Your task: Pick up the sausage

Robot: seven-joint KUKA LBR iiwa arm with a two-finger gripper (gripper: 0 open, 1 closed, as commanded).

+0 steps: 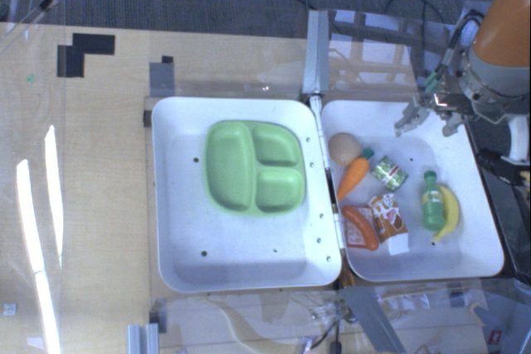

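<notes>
Sausage (359, 226) at right bin's (485, 261) near-left edge, fingers (406, 122) spread wide — well apart, grasping nothing

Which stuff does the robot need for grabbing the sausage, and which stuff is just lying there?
Needed:
sausage
gripper

Just lying there:
carrot
banana
green bottle
potato
small can
snack packet
green tray

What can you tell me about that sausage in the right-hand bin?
The sausage is a short, plump, reddish-orange piece with rounded ends, smooth and slightly shiny like plastic toy food. It lies flat near the lower left corner of the right bin, close to the wall beside the other bin. The carrot sits just above it, and a small printed packet lies against its right side. Nothing grips it.
</notes>
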